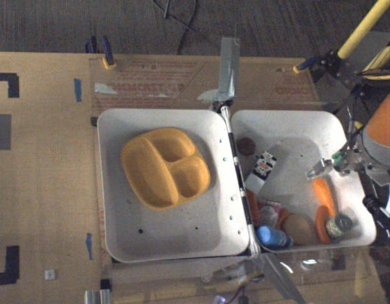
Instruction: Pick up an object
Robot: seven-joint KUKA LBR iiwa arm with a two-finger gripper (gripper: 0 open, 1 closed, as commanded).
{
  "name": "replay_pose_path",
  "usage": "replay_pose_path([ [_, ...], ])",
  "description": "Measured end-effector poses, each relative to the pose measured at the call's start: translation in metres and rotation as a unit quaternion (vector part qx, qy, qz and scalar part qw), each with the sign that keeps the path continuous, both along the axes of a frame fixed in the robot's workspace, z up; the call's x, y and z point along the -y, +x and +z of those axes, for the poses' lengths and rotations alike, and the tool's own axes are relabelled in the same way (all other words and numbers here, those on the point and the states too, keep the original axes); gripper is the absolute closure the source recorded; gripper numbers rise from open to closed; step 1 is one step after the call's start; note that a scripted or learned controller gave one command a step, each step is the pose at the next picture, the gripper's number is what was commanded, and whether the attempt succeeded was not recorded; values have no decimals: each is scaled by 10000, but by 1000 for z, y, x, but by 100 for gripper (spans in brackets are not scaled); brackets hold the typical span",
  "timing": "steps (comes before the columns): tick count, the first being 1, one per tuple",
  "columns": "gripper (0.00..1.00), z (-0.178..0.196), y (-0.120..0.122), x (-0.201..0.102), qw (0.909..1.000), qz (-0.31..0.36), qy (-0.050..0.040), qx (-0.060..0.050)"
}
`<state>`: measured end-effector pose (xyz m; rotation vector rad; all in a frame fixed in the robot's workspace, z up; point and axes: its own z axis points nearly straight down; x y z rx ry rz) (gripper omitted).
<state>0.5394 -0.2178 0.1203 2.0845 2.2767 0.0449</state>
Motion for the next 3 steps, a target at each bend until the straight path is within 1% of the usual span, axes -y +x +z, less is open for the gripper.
replay_pose_path([
  [1, 0, -17, -9, -8, 9997, 207, -13, -88],
  [2, 0, -17, 21, -4, 9995, 313, 32, -99],
  [3, 0, -16, 8, -2, 9996, 267, 37, -81],
])
